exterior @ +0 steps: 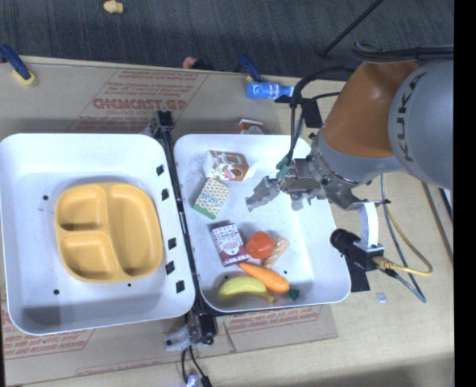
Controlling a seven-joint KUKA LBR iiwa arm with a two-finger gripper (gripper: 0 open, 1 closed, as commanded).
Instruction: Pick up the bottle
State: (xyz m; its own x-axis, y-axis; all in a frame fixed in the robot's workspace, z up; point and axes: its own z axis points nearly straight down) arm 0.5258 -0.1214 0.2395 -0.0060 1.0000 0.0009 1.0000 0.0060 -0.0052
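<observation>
My gripper (278, 197) hangs over the right half of the right bin (326, 293), its grey fingers (259, 193) pointing left and down. The fingers stand apart, with only white bin floor between them. Left of the gripper lie a small picture carton (227, 166) and a green-and-white box (212, 197). A small blue, bottle-like thing (263, 91) lies on the cardboard behind the right bin; I cannot tell whether it is a bottle or a clamp.
The front of the right bin holds a dark red packet (228, 243), a tomato (259, 245), a carrot (265, 277) and a banana (239, 289). A yellow divided tray (109, 230) sits in the left bin (20, 160). Blue clamps (17, 64) grip the cardboard's back edge.
</observation>
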